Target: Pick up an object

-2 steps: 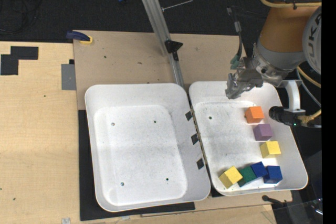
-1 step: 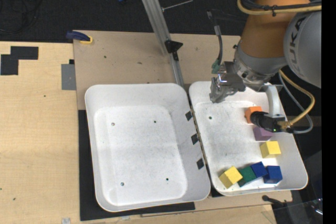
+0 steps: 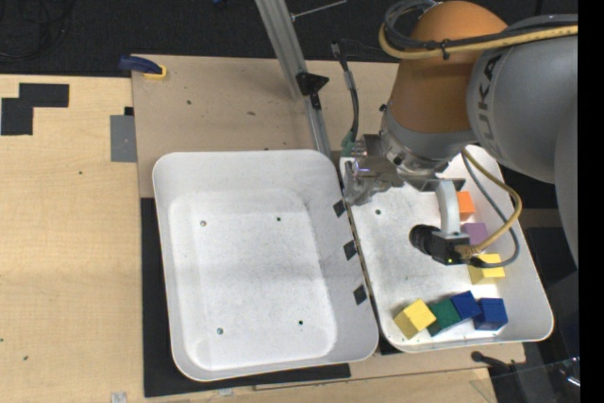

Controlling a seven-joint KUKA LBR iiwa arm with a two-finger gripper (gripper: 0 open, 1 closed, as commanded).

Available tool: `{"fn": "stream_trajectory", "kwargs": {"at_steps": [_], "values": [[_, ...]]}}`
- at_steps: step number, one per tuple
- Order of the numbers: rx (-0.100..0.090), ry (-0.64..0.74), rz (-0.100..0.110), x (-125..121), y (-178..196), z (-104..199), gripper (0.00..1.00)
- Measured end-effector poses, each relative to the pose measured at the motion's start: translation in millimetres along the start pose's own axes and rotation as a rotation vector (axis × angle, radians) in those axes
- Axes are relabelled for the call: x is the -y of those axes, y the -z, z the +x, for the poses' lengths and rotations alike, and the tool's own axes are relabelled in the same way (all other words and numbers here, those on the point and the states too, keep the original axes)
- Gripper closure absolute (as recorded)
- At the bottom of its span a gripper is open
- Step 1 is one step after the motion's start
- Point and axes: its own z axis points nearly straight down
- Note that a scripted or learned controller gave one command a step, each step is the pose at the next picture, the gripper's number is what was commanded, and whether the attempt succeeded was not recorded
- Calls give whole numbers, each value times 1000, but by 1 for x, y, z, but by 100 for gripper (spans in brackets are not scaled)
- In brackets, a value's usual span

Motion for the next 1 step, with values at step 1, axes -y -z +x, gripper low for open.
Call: {"fn": "stream_trajectory", "kwargs": {"at_steps": [1], "values": [[0, -1, 0, 12, -19, 46, 100]]}}
